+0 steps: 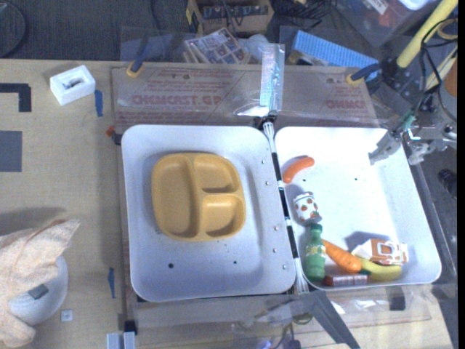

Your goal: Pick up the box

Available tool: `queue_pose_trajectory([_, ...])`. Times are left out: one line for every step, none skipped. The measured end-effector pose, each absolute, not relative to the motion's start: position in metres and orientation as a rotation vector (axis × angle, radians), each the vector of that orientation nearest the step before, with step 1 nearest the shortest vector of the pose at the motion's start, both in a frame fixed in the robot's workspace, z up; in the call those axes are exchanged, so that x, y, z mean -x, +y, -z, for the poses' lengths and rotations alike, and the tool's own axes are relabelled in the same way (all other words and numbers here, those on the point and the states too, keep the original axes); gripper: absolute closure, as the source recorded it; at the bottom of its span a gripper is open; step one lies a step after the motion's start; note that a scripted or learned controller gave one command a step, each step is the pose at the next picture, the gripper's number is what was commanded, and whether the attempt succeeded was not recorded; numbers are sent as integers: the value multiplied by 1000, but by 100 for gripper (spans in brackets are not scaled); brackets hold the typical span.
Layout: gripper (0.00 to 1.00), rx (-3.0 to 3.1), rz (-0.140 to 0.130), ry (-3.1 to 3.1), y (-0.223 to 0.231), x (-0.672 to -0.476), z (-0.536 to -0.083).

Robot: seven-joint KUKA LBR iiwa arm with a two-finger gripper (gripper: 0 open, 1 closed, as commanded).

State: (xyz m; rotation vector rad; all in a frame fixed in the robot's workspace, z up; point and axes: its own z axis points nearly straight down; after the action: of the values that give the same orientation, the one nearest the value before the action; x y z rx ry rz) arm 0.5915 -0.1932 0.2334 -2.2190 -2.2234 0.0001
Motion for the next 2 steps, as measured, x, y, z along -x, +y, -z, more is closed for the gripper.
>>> queue_pose_trajectory([0, 2207, -1, -2235, -124, -603, -116])
queue_pose_trajectory([0, 2300, 4, -2153, -97, -540, -88])
